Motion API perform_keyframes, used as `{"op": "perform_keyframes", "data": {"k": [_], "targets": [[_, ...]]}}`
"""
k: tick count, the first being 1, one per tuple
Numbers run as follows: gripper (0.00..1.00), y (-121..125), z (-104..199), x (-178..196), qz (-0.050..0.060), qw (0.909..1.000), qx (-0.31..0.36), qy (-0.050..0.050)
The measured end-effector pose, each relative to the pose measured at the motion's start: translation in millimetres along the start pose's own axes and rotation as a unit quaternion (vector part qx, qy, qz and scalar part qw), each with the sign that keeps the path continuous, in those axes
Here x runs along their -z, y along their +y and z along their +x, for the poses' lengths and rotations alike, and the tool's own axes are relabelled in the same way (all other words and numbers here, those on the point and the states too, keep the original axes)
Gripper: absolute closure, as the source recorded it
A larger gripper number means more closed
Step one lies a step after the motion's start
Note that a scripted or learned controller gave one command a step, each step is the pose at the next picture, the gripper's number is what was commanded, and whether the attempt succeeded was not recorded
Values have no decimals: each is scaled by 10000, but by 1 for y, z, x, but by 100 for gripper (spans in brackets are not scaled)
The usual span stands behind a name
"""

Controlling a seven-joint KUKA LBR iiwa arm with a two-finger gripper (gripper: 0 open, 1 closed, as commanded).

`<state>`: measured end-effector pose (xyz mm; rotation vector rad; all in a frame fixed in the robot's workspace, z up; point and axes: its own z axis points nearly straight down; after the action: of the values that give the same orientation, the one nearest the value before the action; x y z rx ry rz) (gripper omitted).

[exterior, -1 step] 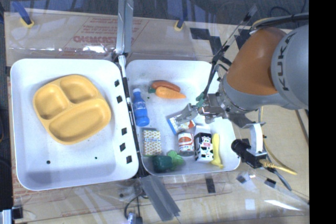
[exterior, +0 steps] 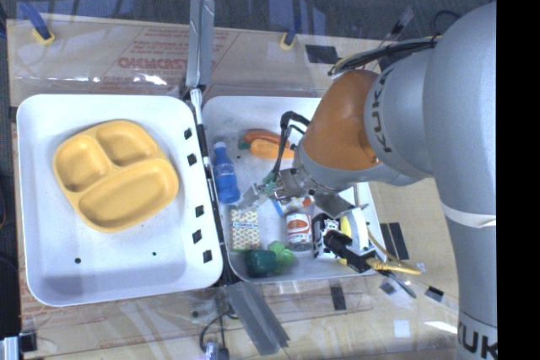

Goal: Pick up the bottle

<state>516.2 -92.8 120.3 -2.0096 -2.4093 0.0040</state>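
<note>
The grey arm (exterior: 439,114) looms over the right bin (exterior: 221,110), wrist low among the clutter. The blue bottle (exterior: 224,173) lies untouched along that bin's left wall, apart from the arm. This looks like the approach; next, it must shift left over the bottle.

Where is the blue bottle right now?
The blue bottle lies in the right bin by its left wall, above the patterned packet, left of the gripper.

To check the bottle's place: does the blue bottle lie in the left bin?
No, the blue bottle lies in the right bin, near its left wall; the left bin holds a yellow tray.
</note>
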Motion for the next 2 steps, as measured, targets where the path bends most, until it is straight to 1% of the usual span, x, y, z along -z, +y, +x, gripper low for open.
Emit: {"op": "perform_keyframes", "data": {"k": [1,2], "targets": [[0,40,-12,-29,-15,10000,-19,-6],[100,40,-12,-18,-12,10000,6,-10]]}}
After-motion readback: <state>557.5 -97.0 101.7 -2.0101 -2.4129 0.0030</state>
